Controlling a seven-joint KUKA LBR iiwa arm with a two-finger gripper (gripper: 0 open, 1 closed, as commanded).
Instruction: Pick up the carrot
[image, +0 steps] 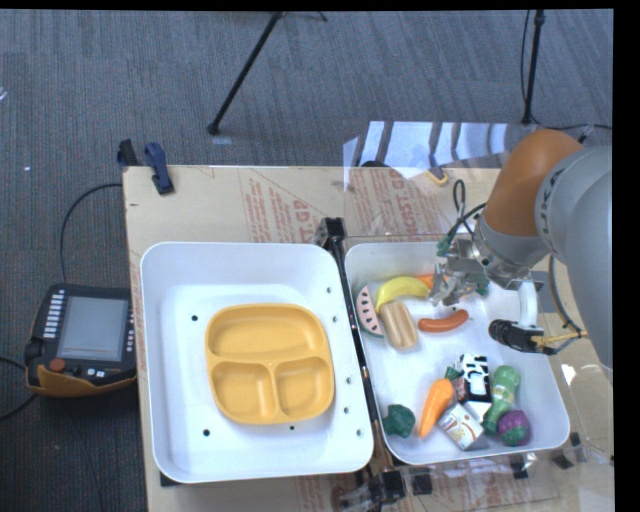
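Observation:
The carrot (436, 403), orange with a green top, lies slanted in the lower middle of the right bin (556, 392). It rests between a piece of broccoli (400, 420) and a small cup (460, 428). My gripper (453, 285) hangs over the upper part of the same bin, just right of a yellow banana (402, 290) and above a red sausage (443, 322). It is well above and apart from the carrot. Nothing visible is held in it.
The right bin also holds a watermelon slice (369, 310), a tan bun (398, 326), a cow-patterned carton (474, 376), a green vegetable (504, 386) and a purple fruit (514, 428). A yellow divided plate (270, 362) lies in the left bin (170, 300).

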